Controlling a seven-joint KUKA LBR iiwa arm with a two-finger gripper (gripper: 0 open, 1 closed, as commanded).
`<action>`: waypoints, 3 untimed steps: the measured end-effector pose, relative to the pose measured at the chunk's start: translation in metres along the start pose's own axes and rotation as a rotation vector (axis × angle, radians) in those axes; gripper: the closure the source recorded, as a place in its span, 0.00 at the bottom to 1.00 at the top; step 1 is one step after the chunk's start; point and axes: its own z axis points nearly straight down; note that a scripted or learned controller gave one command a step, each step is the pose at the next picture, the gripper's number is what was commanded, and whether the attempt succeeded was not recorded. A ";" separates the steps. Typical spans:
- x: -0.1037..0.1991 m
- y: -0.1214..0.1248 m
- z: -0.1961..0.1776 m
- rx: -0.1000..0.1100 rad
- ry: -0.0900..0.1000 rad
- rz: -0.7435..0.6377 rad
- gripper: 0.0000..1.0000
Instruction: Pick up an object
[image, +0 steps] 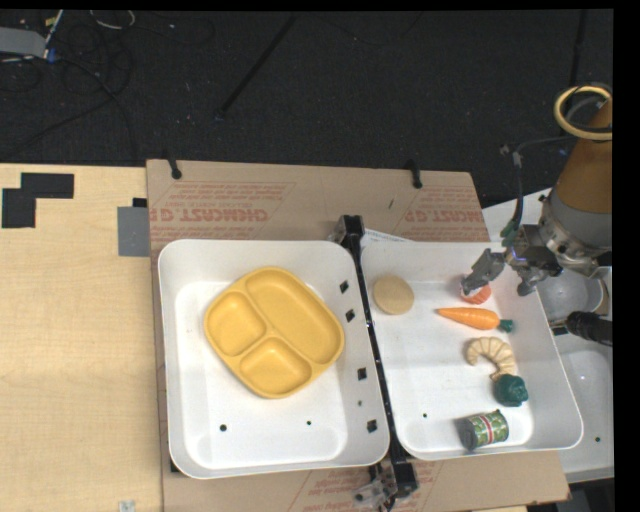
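My gripper (507, 274) hangs over the far right part of the right bin (425, 440), open, its two grey fingers (486, 268) spread apart with nothing between them. A small red-orange piece (477, 293) lies in the bin just below the left finger. Close by in the same bin are an orange carrot (469, 318), a round beige bun (393, 295), a tan croissant (489, 351), a small teal piece (511, 390) and a green can (484, 430) lying on its side.
The left bin (200, 440) holds a yellow divided plate (273, 330). A black divider (365, 340) runs between the two bins. The arm's grey wrist with its orange band (585, 170) stands above the right bin's far right corner.
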 end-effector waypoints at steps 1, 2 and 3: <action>0.000 0.002 -0.005 -0.009 -0.002 -0.002 0.00; -0.005 0.008 0.058 -0.003 0.000 -0.001 0.00; -0.007 0.008 0.105 -0.004 0.000 -0.001 0.00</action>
